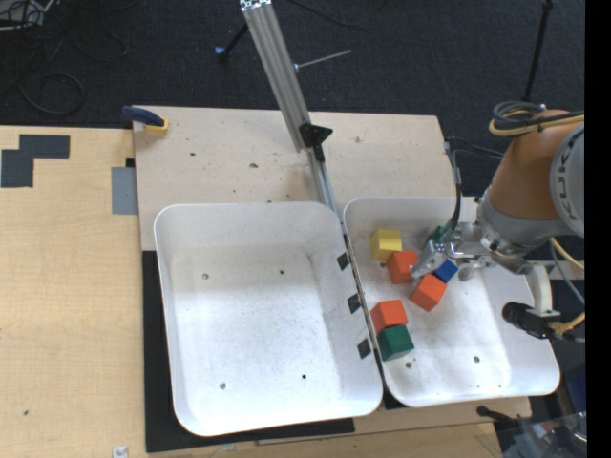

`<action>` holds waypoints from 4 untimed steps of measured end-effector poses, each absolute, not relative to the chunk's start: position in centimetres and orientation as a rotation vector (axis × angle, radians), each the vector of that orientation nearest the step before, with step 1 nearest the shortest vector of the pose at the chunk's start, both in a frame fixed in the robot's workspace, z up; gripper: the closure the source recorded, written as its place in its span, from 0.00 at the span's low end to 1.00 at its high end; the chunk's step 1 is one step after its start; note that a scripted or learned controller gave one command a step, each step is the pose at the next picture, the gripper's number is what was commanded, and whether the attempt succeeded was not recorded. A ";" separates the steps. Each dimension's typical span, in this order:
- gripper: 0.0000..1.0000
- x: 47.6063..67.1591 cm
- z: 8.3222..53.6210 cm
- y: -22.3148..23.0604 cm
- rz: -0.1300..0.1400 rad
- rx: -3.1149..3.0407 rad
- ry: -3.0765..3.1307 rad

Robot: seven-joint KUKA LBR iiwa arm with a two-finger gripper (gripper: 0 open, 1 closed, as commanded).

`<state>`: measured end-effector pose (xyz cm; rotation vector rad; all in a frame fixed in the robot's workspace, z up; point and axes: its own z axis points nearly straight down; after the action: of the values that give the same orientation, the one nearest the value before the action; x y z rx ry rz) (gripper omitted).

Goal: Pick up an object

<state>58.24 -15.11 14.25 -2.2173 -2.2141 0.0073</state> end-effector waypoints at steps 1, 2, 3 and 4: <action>0.00 58.3 9.2 -15.1 0.001 -2.226 -2.217; 1.00 58.2 10.2 -15.2 0.002 -2.231 -2.207; 1.00 57.6 15.3 -16.0 -0.001 -2.227 -2.217; 1.00 57.0 20.7 -16.9 -0.002 -2.232 -2.215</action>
<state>57.02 -16.90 20.75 -2.2318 -2.2155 -0.0021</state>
